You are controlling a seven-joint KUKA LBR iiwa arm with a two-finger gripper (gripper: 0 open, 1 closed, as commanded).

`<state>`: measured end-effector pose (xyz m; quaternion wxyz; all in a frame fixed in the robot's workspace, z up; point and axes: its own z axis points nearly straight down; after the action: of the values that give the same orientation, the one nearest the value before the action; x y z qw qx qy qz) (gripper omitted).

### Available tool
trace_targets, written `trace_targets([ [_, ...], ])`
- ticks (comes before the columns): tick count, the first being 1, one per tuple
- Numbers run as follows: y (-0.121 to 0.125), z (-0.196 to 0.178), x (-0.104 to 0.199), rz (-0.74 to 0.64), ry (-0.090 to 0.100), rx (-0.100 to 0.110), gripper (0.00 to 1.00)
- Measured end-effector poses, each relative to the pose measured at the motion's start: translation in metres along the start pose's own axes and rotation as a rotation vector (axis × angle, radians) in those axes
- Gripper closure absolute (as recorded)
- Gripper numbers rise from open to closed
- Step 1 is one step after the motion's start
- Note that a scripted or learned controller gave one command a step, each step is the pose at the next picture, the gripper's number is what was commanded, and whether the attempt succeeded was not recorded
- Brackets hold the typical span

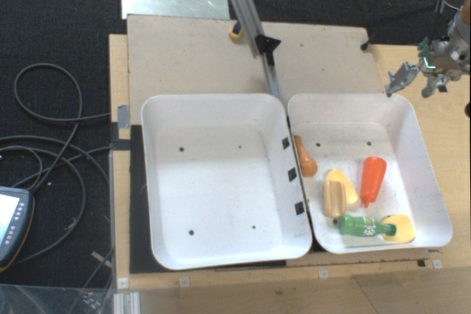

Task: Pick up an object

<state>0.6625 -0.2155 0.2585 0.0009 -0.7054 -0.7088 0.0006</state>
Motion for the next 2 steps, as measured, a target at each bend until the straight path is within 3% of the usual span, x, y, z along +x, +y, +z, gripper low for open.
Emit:
trace_targets([
  [1, 0.001, -0.003, 0.0, -0.003, -0.002, -0.004, 0.0],
  [2, -0.007, 0.056, -0.001, 0.003, -0.001, 0.0, 0.0],
])
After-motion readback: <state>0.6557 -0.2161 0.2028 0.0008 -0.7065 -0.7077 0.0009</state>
